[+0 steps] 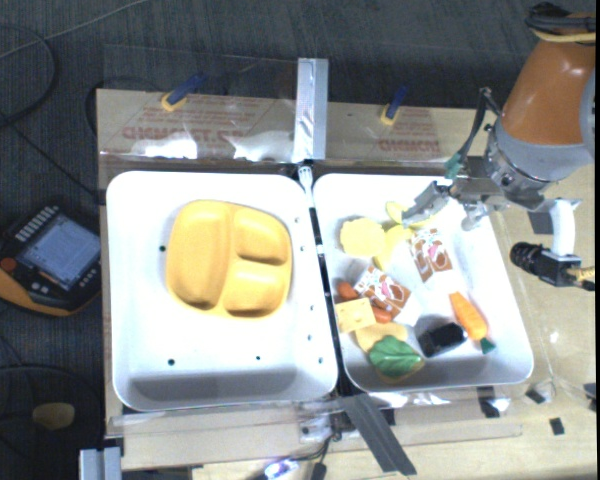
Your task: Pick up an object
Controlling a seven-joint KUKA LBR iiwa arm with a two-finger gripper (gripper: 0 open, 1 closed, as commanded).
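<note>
We see the two white bins side by side: the left bin (130,268) carries one large yellow divided tray (227,258), while the right bin (500,298) gathers a heap of small toy foods, presumably so the arm has plenty to choose from within easy reach.

The gripper (458,196) hangs at the right bin's upper rim, about one o'clock from the bin's middle, on the grey wrist below the orange band (545,88). We cannot tell how it is set, and we see nothing held in it.

The nearest candidates lie just beside it toward seven o'clock: a red-and-white packet (431,256) and a pale yellow piece (361,237). Farther toward six o'clock sit an orange carrot (469,315), a black block (442,337) and a green leaf piece (394,354). We judge the packet the likeliest target, since it lies almost under the tool; a short descent would meet it.
</note>
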